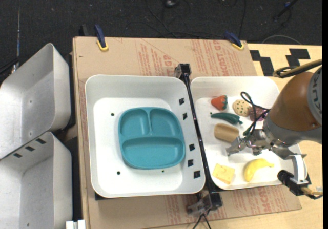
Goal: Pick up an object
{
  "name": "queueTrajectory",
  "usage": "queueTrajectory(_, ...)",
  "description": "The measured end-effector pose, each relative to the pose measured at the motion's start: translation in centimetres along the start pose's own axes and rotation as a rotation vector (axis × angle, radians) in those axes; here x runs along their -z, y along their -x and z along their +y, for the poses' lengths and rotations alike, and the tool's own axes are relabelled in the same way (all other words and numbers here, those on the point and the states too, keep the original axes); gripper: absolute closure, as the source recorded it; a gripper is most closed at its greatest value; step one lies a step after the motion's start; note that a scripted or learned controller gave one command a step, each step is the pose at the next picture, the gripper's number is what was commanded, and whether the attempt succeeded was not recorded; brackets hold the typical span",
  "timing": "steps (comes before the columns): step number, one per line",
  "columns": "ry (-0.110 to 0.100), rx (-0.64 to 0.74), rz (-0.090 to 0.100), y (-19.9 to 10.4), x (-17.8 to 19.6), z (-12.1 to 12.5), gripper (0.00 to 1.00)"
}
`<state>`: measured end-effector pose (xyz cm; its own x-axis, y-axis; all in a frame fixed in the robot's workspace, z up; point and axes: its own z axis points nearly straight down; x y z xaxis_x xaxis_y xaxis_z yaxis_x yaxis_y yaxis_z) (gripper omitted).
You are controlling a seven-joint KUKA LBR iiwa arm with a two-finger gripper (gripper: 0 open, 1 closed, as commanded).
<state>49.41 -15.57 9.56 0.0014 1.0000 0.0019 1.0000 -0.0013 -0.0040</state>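
Note:
The right bin (231,83) holds several toy foods: a red strawberry (219,102), a speckled cookie (240,106), a green pepper (225,117), a tan bread roll (226,132), a yellow cheese wedge (224,173) and a yellow banana (256,167). My gripper (239,147) hangs low over the middle of this bin. It is just right of the roll's lower end and above-left of the banana. The arm's grey and orange wrist (294,110) covers the bin's right side. I see no object lifted off the bin floor.
The left bin (97,120) holds a teal divided plate (151,137). A black divider (192,125) runs between the bins. Black cables (252,105) loop near the cookie. Grey trays (31,120) stand off the bench to the left.

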Motion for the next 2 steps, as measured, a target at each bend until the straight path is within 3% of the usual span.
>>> queueTrajectory(1,0.002,-0.001,-0.001,-0.03,-0.37,-0.02,0.0)
queueTrajectory(2,0.004,-0.001,-0.001,-0.06,0.63,0.01,1.0)
